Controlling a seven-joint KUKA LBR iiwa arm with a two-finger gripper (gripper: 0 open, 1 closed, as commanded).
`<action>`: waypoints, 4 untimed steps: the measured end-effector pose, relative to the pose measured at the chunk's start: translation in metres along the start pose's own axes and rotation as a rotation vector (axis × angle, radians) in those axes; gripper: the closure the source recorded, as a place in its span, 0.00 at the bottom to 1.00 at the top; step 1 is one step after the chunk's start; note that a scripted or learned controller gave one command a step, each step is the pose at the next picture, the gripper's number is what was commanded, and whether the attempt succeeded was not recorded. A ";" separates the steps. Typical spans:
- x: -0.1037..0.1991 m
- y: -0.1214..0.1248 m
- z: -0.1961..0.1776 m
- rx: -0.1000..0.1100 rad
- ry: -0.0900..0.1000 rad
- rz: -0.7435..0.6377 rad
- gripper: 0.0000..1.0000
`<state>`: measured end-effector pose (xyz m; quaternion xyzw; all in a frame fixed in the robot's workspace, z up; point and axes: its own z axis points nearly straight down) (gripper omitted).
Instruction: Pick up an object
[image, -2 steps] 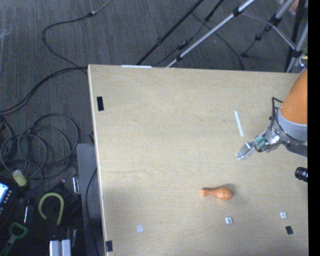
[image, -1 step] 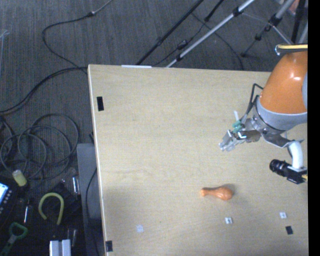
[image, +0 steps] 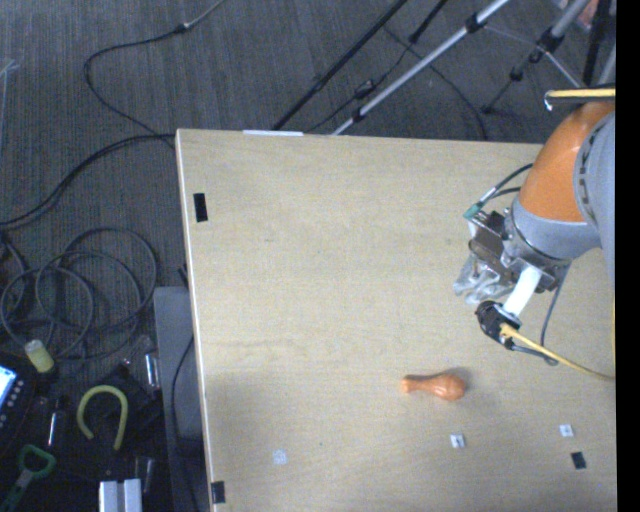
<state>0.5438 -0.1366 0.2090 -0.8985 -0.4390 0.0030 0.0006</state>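
Note:
A small orange object (image: 435, 386), shaped like a pear or a gourd, lies on its side on the tan wooden tabletop (image: 330, 290), toward the front right. My gripper (image: 478, 283) hangs at the right side of the table, above and to the right of the orange object and well apart from it. Nothing shows in the gripper. The arm's orange band (image: 560, 175) sits just behind the wrist.
Small white tags (image: 457, 440) and black marks (image: 201, 207) dot the tabletop. A yellow cable (image: 555, 355) trails from the wrist. The table's left edge (image: 192, 330) drops to a floor with cables, tools and tripod legs (image: 420, 60).

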 end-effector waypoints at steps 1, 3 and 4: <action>-0.058 0.019 -0.023 -0.003 0.000 -0.112 1.00; -0.009 -0.070 -0.008 0.001 0.003 -0.366 1.00; -0.098 -0.001 0.094 0.000 0.001 -0.374 1.00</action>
